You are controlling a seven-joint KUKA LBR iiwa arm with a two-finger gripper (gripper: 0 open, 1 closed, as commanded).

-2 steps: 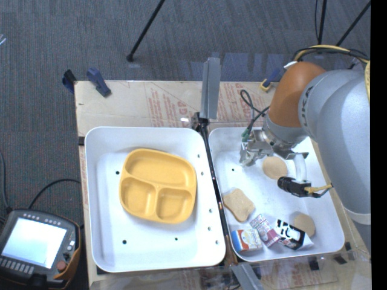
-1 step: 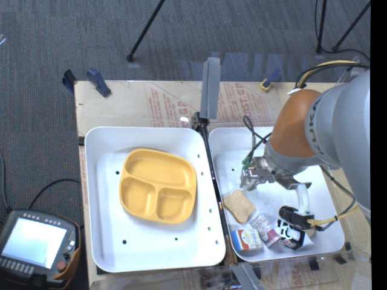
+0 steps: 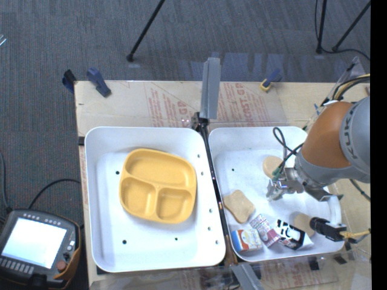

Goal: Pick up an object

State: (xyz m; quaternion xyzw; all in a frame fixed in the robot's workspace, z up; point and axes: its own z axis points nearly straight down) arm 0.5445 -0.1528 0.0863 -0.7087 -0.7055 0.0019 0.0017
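In the right bin [image 3: 254,141], the tool [image 3: 277,191], its closure unclear, hangs right of the tan sponge [image 3: 239,205].

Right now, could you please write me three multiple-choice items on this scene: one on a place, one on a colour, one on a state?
1. Where does the tray lie?
A. In the left bin
B. In the right bin
C. On the floor

2. What colour is the tray?
A. Blue
B. Yellow
C. Red

3. How does the gripper stand?
A. Down over the right bin
B. Over the left bin
C. Parked beyond the bench

Answers:
1. A: the tray rests on the left bin's floor.
2. B: it is yellow all over, with three compartments.
3. A: it hangs low in the right bin, right of the sponge and above the cartons.
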